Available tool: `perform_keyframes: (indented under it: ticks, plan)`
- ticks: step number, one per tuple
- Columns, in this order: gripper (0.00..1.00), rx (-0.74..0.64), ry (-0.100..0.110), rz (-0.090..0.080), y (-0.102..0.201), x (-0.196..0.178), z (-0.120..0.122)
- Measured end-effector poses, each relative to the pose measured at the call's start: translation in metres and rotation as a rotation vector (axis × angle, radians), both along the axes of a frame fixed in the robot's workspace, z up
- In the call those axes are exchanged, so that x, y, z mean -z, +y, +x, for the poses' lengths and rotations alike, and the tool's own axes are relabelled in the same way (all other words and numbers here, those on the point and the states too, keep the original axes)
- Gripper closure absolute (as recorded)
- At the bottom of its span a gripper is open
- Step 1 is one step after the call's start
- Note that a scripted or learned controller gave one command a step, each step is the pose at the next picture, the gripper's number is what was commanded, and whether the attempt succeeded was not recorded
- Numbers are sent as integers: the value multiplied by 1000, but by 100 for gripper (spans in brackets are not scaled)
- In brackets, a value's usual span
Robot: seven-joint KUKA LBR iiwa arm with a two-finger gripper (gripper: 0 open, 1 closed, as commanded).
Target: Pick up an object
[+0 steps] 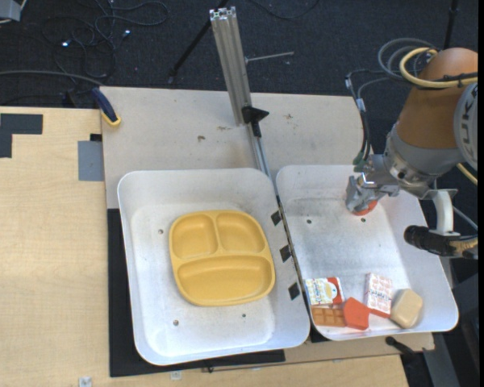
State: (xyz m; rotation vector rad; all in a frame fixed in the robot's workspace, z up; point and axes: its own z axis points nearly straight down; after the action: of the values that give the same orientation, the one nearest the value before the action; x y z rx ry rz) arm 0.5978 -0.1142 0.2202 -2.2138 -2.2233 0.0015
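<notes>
— Where is your gripper right now?

— My gripper (361, 200) hangs over the right bin (436, 317), toward that bin's far edge and a little to its left half. The grey wrist and the orange band (436, 95) rise from it toward the bench's right side.

— Is it open or closed? Anything in it?

— I cannot tell. From this slant the tip is a small grey block with a reddish patch under it, and I can't make out whether that patch is part of me or something else.

— So where are the things you could pick up?

— All along the near edge of the right bin. A small carton with a picture on it (323, 291) sits toward the near left corner, with a waffle-like brown piece (327, 317) just in front of it and an orange-red block (356, 314) touching that piece on its right. Further right lies a red-and-white packet (379, 293), and a tan, rounded lump (406, 307) rests beside it, near the near right corner. They are well apart from my gripper.

— And the left bin?

— The left bin (145, 208) holds a yellow divided plate (222, 257), lying flat about in its middle, with three compartments.
</notes>
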Motion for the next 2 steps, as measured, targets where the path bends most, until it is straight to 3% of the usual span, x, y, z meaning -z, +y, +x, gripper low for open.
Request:
perform_keyframes:
  ticks: [1,2]
  plan:
    - [100,-1,-1,-1,54,1,9]
    - [100,0,1,0,107,8,-1]
